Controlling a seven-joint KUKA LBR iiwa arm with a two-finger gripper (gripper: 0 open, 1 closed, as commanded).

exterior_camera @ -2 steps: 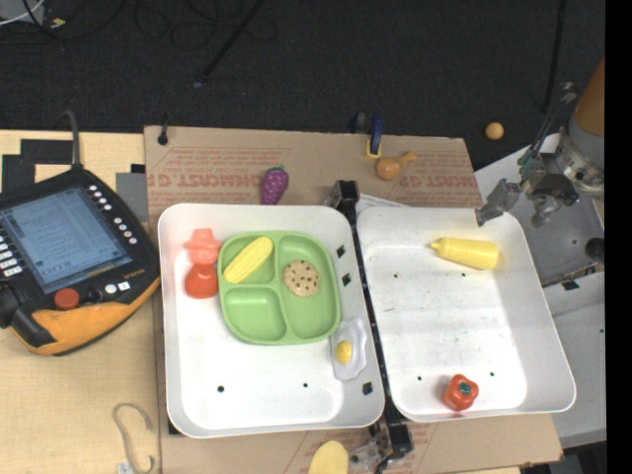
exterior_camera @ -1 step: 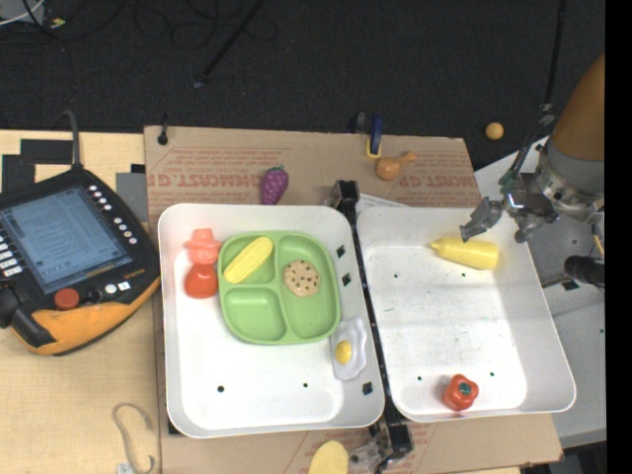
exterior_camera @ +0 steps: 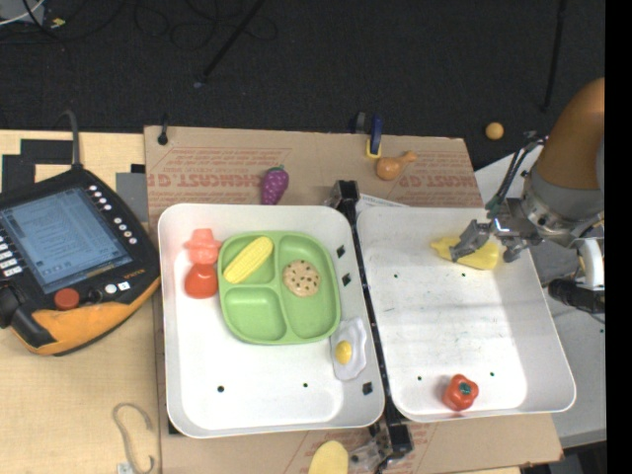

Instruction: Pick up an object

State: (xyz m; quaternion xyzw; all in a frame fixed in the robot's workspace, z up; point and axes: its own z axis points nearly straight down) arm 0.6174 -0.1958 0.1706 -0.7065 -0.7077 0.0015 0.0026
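Right bin [exterior_camera: 513, 363]: a yellow piece of toy food [exterior_camera: 478, 255] lay near the far right corner. A red tomato-like toy [exterior_camera: 460, 391] sat near the front edge, well apart from the yellow piece.

Arm [exterior_camera: 571, 156]: it entered from the right, with the orange band above the wrist. The gripper [exterior_camera: 484, 237] hung over the top edge of the yellow piece. How far the tool was open, and whether it had hold of the piece, could not be told from this angle.

Left bin [exterior_camera: 197, 383]: a green divided plate [exterior_camera: 278, 289] sat in the middle. It carried a corn cob [exterior_camera: 246, 259] in the far-left section and a cookie [exterior_camera: 301, 277] in the far-right section. An orange-pink toy [exterior_camera: 201, 263] stood just beside the plate on its left. A fried egg [exterior_camera: 347, 348] lay at the plate's front right, near the bin wall.

Outside the bins: a purple grape bunch [exterior_camera: 275, 184] and an orange pear-shaped toy [exterior_camera: 393, 165] rested on the cardboard sheet [exterior_camera: 227, 166] behind. A yellow object [exterior_camera: 329, 457] lay at the front edge. A control pendant [exterior_camera: 64, 255] with a screen sat on the bench at the left.
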